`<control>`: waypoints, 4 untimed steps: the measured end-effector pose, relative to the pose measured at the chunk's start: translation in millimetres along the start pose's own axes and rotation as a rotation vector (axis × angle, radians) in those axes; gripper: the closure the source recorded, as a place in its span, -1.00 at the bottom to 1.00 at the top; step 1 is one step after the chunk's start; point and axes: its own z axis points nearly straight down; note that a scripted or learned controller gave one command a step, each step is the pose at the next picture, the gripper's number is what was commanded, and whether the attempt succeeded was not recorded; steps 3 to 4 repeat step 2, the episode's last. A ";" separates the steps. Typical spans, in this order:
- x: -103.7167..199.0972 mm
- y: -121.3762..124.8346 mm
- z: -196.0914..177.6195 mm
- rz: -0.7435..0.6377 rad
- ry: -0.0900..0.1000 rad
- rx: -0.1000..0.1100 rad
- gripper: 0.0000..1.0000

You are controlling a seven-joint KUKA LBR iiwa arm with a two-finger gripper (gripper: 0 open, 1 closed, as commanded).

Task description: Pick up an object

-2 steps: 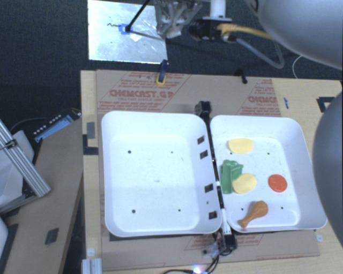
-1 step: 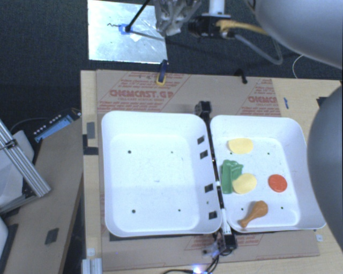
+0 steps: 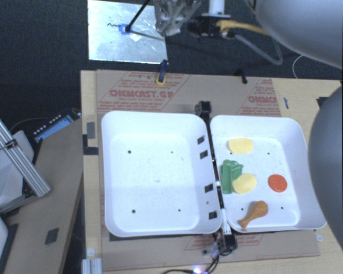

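Observation:
The right bin (image 3: 292, 131) holds several toy foods. A pale yellow disc (image 3: 240, 145) lies near its back. A green piece (image 3: 231, 175) lies against the left wall, touching a second yellow piece (image 3: 245, 183). An orange-red disc (image 3: 277, 183) lies to the right of them. A brown drumstick (image 3: 254, 213) lies near the front wall. My gripper (image 3: 171, 16) hangs high at the top of the view, above the back of the bench and far from both bins, with nothing seen in it.
The left bin (image 3: 155, 171) sits beside the right one, joined by a black hinge strip (image 3: 210, 160). A foil sheet (image 3: 126, 32) and a yellow-blue clip (image 3: 161, 75) lie behind the bins. The grey arm (image 3: 328, 160) looms along the right side. A metal rail (image 3: 21, 163) stands at the left.

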 end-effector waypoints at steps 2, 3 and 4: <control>0.1 -28.9 -0.2 -0.002 0.002 0.001 1.00; 0.1 -28.9 -0.2 -0.002 0.002 0.001 1.00; 0.1 -28.9 -0.2 -0.002 0.002 0.001 1.00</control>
